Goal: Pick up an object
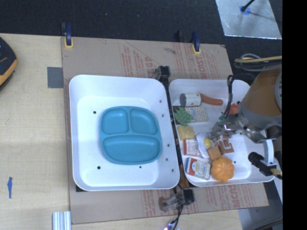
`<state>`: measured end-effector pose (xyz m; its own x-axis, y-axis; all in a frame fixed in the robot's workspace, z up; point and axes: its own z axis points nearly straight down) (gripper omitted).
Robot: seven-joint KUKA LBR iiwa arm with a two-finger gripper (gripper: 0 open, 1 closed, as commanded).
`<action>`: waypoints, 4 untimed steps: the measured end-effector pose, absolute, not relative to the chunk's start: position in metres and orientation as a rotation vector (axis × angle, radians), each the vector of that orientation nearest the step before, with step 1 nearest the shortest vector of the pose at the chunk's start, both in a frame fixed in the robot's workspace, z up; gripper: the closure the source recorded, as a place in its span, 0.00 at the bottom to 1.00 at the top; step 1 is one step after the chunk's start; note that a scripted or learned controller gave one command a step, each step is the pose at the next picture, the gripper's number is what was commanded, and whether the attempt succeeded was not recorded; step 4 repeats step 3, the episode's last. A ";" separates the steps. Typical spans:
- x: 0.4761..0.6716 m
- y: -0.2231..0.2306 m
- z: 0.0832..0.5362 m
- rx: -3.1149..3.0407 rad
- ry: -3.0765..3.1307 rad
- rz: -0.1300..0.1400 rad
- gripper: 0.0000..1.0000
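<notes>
Light wooden desk (33, 143) surface carries a brown cardboard sheet (120, 56), and two shallow white bins sit side by side on that sheet. Left bin (81, 171) contains one blue divided plate (130, 134), lying flat near its centre. Right bin (249, 174) contains the loose objects: a small cylindrical can (190, 99) lying on its side near the far wall, an orange carrot-shaped item (212, 100) just beside it, a green leafy item (182, 115) next to a pale textured piece (198, 113), a yellow block (186, 132), two printed packets (193, 147) and (199, 168), and a round orange fruit (222, 169) near the front wall. Grey arm (261, 104) with its orange band enters from the right and reaches over the right bin. Gripper (221, 128) sits low among the clutter at the middle of the right bin, near a small yellow item (207, 141) and a brown block (214, 152). Whether it is apart, together or clamped on anything cannot be told from this view. Blue clamps (68, 35) hold the far edge of the cardboard.
</notes>
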<state>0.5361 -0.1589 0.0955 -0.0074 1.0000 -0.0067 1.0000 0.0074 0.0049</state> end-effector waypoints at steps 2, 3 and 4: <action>0.610 -0.058 0.197 2.208 2.228 0.007 1.00; 0.573 -0.002 0.229 2.215 2.234 -0.002 1.00; 0.573 -0.002 0.229 2.215 2.234 -0.002 1.00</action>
